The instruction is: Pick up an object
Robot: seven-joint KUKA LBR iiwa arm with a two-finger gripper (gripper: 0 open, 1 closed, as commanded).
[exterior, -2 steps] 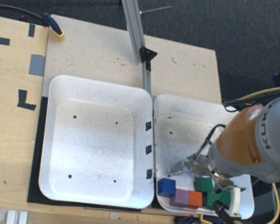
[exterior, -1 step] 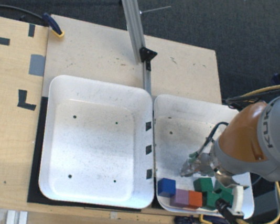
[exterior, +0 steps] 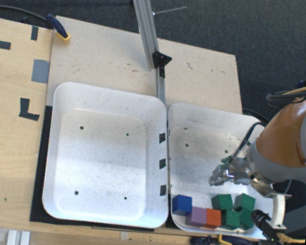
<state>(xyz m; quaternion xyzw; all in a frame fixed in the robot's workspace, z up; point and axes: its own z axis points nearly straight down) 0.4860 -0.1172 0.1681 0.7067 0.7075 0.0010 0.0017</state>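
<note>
You are looking down on 2 white bins set side by side on the table, and all of the loose objects sit in the right bin, bunched along its near wall and into its near right corner. From left to right there is a blue block, a purple block, an orange block, and then a cluster of green blocks packed touching one another. The left bin shows a bare speckled floor. The arm reaches in from the right and hangs its hand over the right bin, just above and a little left of the green cluster, not touching any block as far as you can see. The metal fingers are small and seen from above, so you cannot tell whether they stand wide or narrow, and nothing is visibly held between them. Because the blocks crowd the wall and each other, a straight descent on the green pile risks the fingers landing on top of a neighbour or the bin rim. The blue block, with free floor on its left and far sides, looks the easier pick. Judge the task as not yet achieved: the hand is placed for an approach.
</note>
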